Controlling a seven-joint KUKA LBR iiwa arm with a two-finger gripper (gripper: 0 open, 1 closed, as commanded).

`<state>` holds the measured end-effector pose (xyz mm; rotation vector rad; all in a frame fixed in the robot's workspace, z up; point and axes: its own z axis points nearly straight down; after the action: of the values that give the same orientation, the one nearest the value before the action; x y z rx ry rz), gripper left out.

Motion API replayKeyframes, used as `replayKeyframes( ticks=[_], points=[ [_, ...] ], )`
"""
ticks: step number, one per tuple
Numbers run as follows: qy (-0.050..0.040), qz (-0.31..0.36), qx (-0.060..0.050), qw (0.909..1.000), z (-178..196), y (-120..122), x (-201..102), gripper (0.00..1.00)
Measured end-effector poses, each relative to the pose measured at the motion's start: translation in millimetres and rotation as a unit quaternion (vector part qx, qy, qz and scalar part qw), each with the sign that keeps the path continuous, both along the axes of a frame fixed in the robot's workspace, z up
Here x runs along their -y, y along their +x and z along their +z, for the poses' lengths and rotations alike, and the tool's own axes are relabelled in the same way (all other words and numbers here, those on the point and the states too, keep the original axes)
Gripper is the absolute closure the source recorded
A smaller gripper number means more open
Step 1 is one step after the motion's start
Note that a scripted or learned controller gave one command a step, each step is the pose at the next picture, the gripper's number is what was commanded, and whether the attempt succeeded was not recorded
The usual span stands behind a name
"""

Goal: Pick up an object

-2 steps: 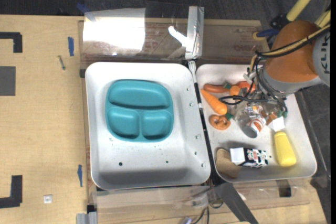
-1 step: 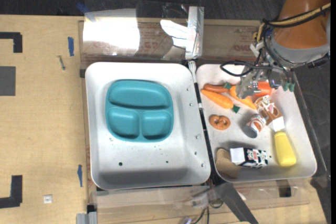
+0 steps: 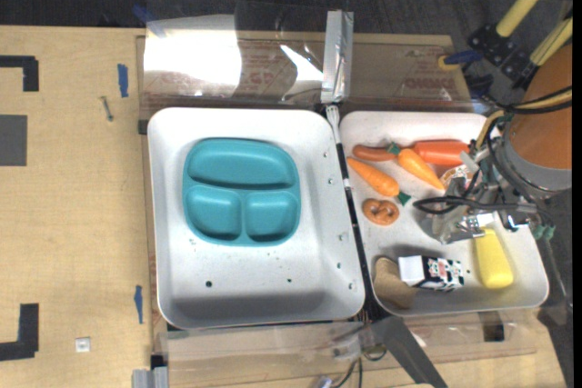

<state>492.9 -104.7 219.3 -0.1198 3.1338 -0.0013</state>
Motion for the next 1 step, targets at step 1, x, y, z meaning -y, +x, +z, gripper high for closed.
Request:
replayKeyframes(
  ticks=[1],
  points=[
    [0.0012,-0.100,0.002,0.9949,47.7,64.6,-47.8,1.00]
  ],
)
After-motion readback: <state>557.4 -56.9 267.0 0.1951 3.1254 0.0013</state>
